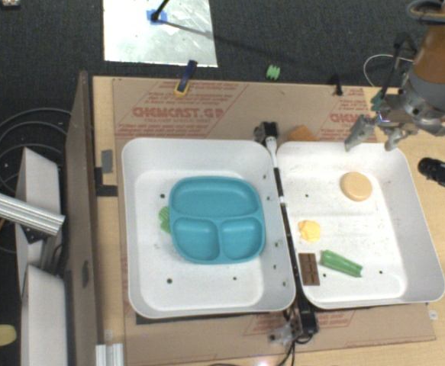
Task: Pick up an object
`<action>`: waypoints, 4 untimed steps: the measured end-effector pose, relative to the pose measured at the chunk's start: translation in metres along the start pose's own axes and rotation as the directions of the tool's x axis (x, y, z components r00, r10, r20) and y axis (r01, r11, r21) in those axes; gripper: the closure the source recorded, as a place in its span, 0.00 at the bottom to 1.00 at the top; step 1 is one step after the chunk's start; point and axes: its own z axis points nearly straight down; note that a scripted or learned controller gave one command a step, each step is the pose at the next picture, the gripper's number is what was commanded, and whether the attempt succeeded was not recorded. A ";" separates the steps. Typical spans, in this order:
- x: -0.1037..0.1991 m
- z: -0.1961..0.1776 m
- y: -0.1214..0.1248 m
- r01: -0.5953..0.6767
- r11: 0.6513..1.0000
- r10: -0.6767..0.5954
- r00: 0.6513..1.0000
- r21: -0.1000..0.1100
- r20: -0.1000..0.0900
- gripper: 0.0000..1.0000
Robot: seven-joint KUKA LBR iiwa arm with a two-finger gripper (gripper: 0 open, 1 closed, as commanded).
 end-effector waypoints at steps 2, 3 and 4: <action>-0.058 0.124 0.024 0.001 1.000 -0.001 1.000 0.005 0.000 0.00; -0.051 0.167 0.020 0.001 1.000 -0.001 1.000 0.003 0.000 0.00; -0.051 0.153 0.022 0.003 1.000 -0.003 1.000 -0.004 0.002 1.00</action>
